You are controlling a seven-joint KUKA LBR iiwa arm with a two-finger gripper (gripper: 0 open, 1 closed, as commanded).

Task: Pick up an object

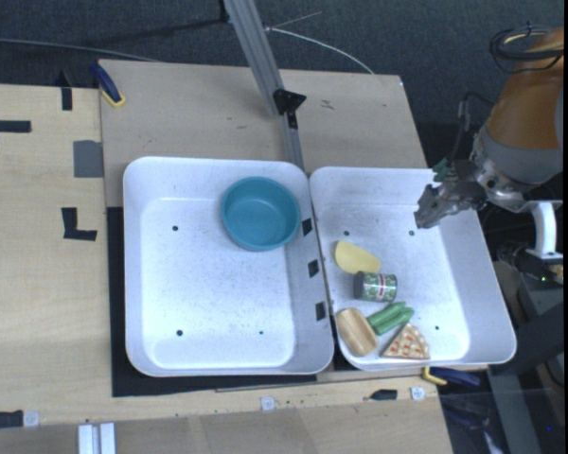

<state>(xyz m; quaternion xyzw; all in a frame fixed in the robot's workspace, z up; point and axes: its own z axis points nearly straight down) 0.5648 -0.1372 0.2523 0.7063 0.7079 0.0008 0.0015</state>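
Tool poised over right bin's far-right side, grip state impossible to tell; yellow piece and can lying nearer and left.

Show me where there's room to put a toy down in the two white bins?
Left bin: roomy everywhere below and left of the blue bowl. Right bin: bare at the top, above the yellow piece, under the gripper. It is crowded near the front, where the can, green vegetable, bread roll and pizza slice bunch together.
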